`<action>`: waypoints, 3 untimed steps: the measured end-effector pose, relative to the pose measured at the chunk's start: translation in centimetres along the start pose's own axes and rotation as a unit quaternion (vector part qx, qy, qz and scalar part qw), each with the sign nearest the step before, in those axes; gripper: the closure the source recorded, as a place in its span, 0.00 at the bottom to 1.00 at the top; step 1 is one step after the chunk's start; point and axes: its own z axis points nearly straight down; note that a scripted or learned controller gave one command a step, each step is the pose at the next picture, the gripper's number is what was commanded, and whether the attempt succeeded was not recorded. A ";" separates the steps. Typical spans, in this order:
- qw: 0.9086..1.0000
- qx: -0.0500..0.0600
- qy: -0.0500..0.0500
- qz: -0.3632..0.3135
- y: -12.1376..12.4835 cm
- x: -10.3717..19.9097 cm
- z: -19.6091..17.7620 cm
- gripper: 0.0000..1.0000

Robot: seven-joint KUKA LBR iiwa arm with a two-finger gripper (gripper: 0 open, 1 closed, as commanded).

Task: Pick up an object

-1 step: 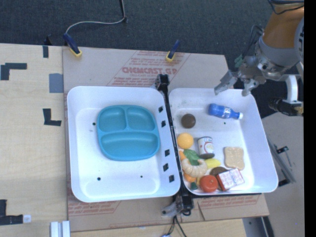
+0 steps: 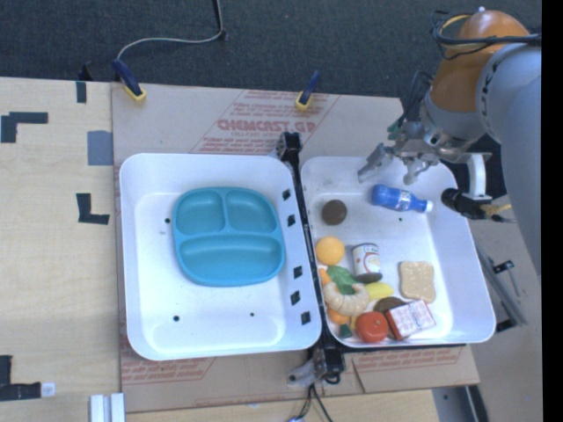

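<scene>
Bottle (image 2: 400,200) lies on its side in the right bin (image 2: 457,236), just below my pincer (image 2: 393,167). I see the fingers spread apart, gripping nothing.

We read "CHEMCAST GP" in red on the cardboard sheet (image 2: 255,128), at twelve o'clock from the left bin (image 2: 141,236) | smaller red print beneath it too blurred for us to read | can (image 2: 366,259) in the right bin (image 2: 457,244): label illegible to us
</scene>
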 end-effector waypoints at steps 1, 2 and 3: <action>1.000 -0.001 0.000 0.000 -3.1 5.7 7.1 0.00; 1.000 -0.003 0.000 0.000 0.2 5.6 8.3 0.00; 1.000 -0.003 0.000 0.000 0.2 5.8 8.3 0.00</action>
